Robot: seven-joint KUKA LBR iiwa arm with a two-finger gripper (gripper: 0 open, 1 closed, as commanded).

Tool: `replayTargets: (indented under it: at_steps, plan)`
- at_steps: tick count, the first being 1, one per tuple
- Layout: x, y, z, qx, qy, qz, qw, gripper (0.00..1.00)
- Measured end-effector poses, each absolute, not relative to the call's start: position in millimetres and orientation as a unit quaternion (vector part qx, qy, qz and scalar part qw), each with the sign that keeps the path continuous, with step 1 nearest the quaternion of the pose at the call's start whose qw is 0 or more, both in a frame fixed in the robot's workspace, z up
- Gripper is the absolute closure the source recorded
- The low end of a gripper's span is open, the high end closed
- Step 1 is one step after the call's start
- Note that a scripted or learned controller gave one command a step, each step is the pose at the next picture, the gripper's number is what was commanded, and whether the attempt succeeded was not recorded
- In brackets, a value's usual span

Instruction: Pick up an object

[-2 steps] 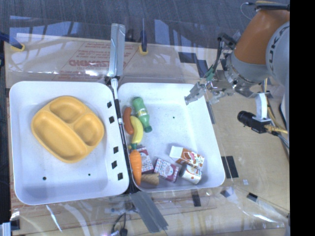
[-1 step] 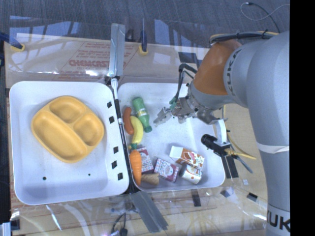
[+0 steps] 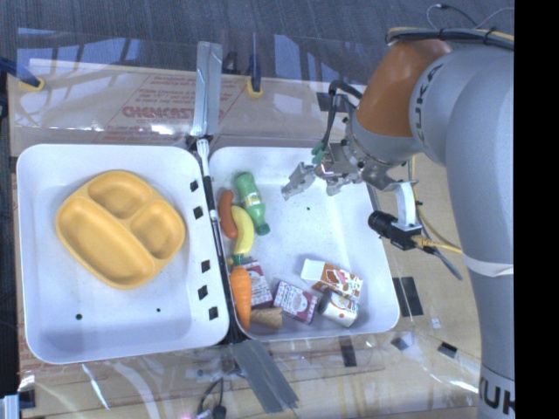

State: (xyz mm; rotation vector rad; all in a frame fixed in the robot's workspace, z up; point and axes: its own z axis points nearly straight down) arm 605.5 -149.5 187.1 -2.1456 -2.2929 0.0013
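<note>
The claw (image 3: pixel 313 178) hangs over the upper middle of the right bin (image 3: pixel 349 225), its fingers spread and pinching nothing; bare white floor lies beneath it. The grey arm (image 3: pixel 463 147) with its orange band reaches in from the right of the frame.

The things to pick lie lower and further left in that bin. Along its left wall sit a green bottle (image 3: pixel 251 202), a sausage-like red piece (image 3: pixel 226 213), a yellow banana (image 3: pixel 242 230) and, below them, a carrot (image 3: pixel 240 295) — all look like light, hard plastic play food, smooth and rounded, so likely to slip or roll out of a loose pinch. Near the bottom edge lie small printed cartons (image 3: pixel 339 285) and packets (image 3: pixel 293 300), touching one another; these look light and a little crushable.

The green bottle is nearest the claw and lies slightly apart at its upper end, so it seems the easiest target: close across its narrow body, near the middle, with the fingers set crosswise to its length.

In the left bin (image 3: pixel 35 260) rests a yellow divided plate (image 3: pixel 120 227), well apart from all this.
</note>
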Motion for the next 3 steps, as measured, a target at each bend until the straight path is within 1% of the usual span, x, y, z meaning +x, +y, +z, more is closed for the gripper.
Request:
replayTargets:
  at_steps: [1,2,3]
  plan:
    - [607.7,-93,93,-0.632,-0.775,-0.0001,0.0,0.0]
    - [607.3,-93,102,-0.631,-0.776,0.0011,0.001,1.0]
    - [622.5,-82,241,-0.662,-0.75,0.0004,0.001,1.0]
